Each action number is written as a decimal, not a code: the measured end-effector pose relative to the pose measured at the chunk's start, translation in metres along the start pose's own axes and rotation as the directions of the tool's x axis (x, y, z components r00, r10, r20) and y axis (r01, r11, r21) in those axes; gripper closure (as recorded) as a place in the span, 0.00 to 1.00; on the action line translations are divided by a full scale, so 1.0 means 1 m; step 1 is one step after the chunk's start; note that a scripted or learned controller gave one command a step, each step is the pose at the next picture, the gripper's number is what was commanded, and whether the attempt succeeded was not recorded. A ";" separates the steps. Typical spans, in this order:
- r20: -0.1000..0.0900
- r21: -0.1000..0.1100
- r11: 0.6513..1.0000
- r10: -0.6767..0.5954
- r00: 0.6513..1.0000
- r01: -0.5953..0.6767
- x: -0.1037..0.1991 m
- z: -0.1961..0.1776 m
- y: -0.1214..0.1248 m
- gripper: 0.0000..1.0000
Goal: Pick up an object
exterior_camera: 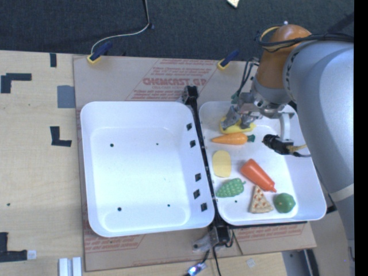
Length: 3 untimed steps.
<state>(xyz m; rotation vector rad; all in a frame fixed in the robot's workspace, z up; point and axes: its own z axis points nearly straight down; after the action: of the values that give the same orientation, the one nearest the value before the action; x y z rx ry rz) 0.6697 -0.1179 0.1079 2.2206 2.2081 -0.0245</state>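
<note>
Cardboard (167, 82) underlies both white bins (138, 165); hand (240, 118), perhaps closed, I cannot tell.

Light falls evenly from above, bright enough that both white bins (138, 165) glare slightly and lose surface detail. Shadows are soft and short, gathered under the bin rims. The picture is low in resolution and mildly blurred throughout. The grey arm (325, 114) on the right looms large and soft-edged, with a dull sheen.
</note>
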 end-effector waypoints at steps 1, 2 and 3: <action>-0.022 -0.011 1.000 -0.018 1.000 0.018 0.124 -0.084 -0.001 1.00; -0.018 -0.001 1.000 -0.011 1.000 0.011 0.179 -0.079 -0.020 1.00; -0.019 -0.003 1.000 -0.013 1.000 0.013 0.251 -0.064 -0.003 1.00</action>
<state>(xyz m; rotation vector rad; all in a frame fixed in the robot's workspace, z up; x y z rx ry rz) 0.6680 0.1337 0.1678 2.2145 2.2303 0.0005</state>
